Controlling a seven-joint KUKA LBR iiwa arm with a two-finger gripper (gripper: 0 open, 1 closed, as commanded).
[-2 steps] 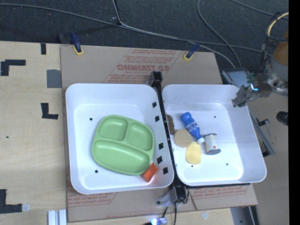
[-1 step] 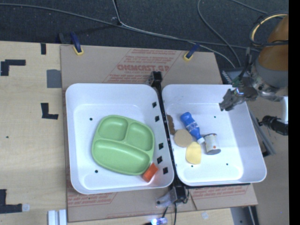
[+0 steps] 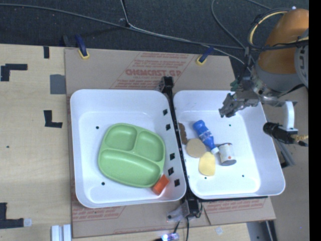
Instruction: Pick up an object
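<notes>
The gripper (image 3: 228,109), state unclear, hovers upper right of the right bin (image 3: 251,134); descending there risks missing the blue bottle (image 3: 203,132) lower left.

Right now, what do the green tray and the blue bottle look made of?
Green tray: likely moulded plastic, matt to satin, judging by its uniform colour, rounded compartment walls and soft highlights. Blue bottle: probably glossy plastic, since a bright glint shows along its side; its white cap looks plastic too.
</notes>
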